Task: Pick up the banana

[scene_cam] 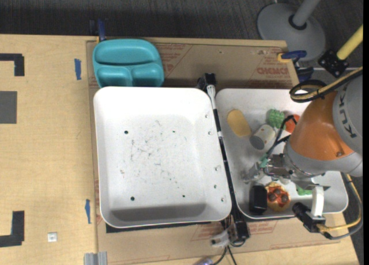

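Two white bins side by side; the right bin (340,197) holds the banana (238,121) near its far left corner, beside a grey cylinder (262,137). We cannot tell whether the gripper (271,169) is open or closed. We read "KU" on the arm (349,111).

A pale wooden bench (46,160) carries black tape marks and blue tape tabs. Beyond its far edge lies dark grey carpet (173,2), where a round grey stand base (288,25) holds a slanting pole.
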Robot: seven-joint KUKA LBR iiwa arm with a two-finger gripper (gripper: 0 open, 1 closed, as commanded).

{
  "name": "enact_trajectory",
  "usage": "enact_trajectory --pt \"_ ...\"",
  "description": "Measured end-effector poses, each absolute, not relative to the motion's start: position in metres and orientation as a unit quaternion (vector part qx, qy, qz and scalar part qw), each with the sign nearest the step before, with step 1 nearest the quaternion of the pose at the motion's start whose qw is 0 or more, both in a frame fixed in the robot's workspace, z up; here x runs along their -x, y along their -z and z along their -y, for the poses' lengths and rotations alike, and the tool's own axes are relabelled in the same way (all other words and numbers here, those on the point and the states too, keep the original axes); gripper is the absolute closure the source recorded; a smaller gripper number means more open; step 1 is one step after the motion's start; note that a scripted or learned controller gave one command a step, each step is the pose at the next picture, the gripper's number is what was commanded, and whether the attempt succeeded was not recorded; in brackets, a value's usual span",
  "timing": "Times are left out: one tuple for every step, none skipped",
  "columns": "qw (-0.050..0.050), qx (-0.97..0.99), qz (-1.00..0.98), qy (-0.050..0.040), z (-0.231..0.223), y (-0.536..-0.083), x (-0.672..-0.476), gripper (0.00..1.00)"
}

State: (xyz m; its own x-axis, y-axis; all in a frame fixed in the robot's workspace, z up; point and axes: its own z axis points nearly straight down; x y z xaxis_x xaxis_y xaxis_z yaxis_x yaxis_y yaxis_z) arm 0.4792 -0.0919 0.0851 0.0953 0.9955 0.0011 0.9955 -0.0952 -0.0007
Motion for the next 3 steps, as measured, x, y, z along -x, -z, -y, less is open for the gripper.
enact_trajectory --pt "-0.002 0.645 0.764 0.0004 0.143 -0.212 -0.505 0.0" --pt "0.001 0.596 0.803 0.0 0.07 -0.184 -0.479 0.0" --pt "0.001 0.584 0.812 0.0002 -0.001 -0.185 -0.48 0.0"
